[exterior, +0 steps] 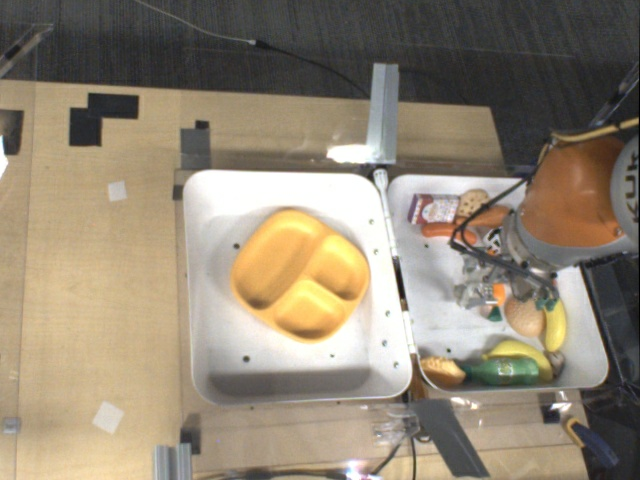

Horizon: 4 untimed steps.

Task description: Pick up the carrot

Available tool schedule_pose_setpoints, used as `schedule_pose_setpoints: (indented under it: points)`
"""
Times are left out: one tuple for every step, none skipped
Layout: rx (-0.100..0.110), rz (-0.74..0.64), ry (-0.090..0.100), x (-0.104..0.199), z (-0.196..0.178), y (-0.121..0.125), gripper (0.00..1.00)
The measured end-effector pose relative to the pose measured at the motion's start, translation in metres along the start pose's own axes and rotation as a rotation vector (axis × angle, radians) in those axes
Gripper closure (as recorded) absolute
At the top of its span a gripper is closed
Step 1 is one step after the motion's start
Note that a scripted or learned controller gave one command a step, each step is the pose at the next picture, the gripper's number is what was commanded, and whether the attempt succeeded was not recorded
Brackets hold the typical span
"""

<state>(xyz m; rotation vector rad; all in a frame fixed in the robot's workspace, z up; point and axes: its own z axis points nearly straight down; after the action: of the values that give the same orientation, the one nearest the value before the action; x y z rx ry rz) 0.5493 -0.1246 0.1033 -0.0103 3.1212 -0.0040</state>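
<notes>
The carrot (497, 295) is a small orange piece with a green end, lying in the right bin (430, 298) near its middle. My gripper (490, 290) is down low right over it, under the arm's orange band (570, 203). The wrist and cables hide much of the carrot, so I can't make out whether it is gripped. Another orange patch (495, 240) shows just behind the gripper, mostly hidden by the arm.
The right bin also holds a snack box (435, 211), a cookie (472, 204), a tan round item (525, 316), a banana (553, 326), a green bottle-shaped item (505, 370) and a bread piece (443, 370). A yellow divided plate (300, 273) lies in the left bin (210, 358).
</notes>
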Motion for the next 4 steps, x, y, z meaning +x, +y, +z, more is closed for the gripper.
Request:
schedule_pose_setpoints:
  points:
    - [-0.004, -0.213, 0.015, 0.051, 0.000, -0.013, 1.00]
    - [-0.001, -0.215, -0.001, 0.047, -0.003, -0.012, 0.00]
    - [-0.004, -0.391, 0.009, -0.004, 0.014, 0.008, 0.00]
    - [-0.001, -0.393, 0.000, -0.008, 0.001, 0.009, 1.00]
